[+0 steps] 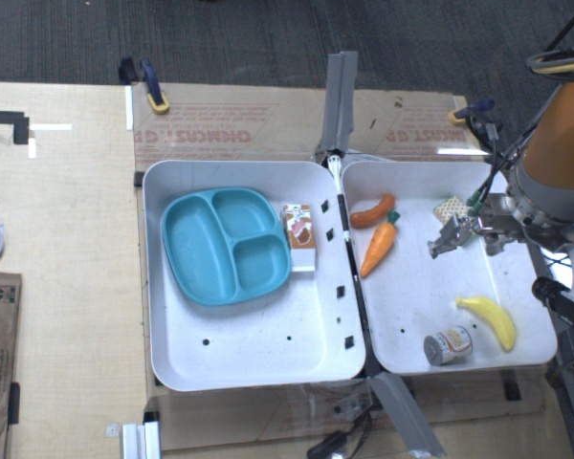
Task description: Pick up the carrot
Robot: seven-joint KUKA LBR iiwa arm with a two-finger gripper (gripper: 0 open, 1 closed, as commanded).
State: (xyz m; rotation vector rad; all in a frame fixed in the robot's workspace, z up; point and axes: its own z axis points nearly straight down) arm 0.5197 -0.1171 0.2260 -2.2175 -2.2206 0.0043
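One carrot point(379, 243) is lying at the left edge of the right bin point(517, 352), touching a sausage point(372, 210). Hovering well to its right, the gripper point(447, 240) is looking empty; I cannot tell its jaw spread. It should be approaching across the carrot's middle, avoiding the sausage.

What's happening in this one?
The arm reaches in over the right bin, its gripper hovering apart from the carrot, which lies untouched by the bin's left wall beside a sausage. A banana and can lie nearer the front. The left bin holds a blue divided plate.
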